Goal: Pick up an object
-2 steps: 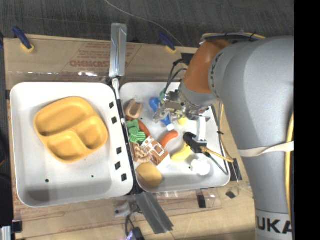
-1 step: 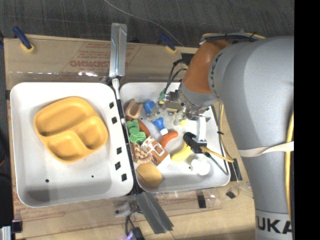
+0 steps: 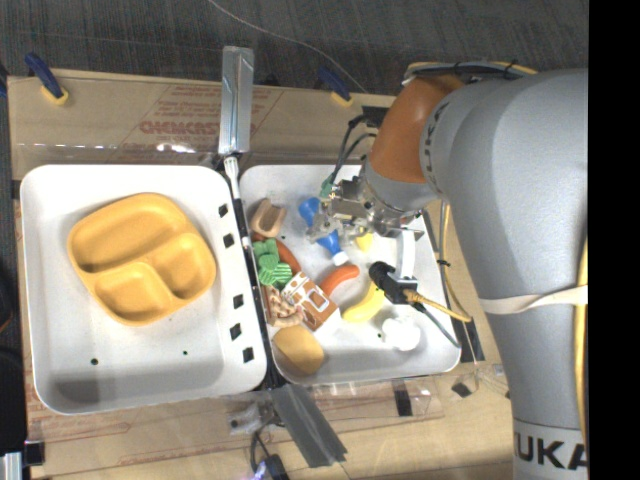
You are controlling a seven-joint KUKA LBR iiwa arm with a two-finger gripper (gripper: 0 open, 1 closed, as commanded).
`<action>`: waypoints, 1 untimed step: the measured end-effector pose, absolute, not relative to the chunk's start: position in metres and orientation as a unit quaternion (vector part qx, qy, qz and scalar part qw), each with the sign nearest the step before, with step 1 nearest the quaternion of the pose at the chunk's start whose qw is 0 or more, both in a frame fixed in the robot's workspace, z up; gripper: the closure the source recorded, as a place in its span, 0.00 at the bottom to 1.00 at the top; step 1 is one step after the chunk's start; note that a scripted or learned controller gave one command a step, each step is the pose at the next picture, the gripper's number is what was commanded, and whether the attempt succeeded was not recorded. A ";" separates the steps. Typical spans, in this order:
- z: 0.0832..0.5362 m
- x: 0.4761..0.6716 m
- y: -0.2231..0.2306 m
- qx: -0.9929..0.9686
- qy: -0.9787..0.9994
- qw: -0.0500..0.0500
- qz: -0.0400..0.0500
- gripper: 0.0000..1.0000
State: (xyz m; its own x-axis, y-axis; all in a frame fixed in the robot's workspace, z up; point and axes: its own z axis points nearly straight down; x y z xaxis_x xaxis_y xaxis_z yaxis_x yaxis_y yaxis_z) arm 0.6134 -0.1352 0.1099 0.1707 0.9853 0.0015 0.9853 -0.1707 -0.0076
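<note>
The grey arm reaches in from the right edge of the tabletop [image 3: 120,93], its tool [image 3: 343,211] poised low over the back half of the right-hand white bin [image 3: 440,358], where a jumble of small things lies packed together. Directly beneath and just ahead of the tool sits a blue object [image 3: 318,220], the likeliest target; it lies a touch toward the divider between the two bins, so any descent looks to be nearly straight down with a slight shift leftward. Its long axis appears to run from the back edge toward the front, though the tool's own hardware covers part of it and the shape is hard to make out. Whether the tool's two prongs stand apart or together cannot be told from this angle, and nothing is visibly caught between them. Close neighbours crowd the target: an orange-and-white item [image 3: 340,274] just in front of it, a green piece [image 3: 268,265] nearer the divider, and a yellow banana-like shape [image 3: 365,303] toward the front. The left bin [image 3: 50,368] carries a yellow compartment tray [image 3: 142,256], well apart from the action.
</note>
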 end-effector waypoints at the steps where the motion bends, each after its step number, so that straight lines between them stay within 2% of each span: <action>1: 0.208 0.656 -0.093 -0.811 -0.586 -0.001 -0.002 1.00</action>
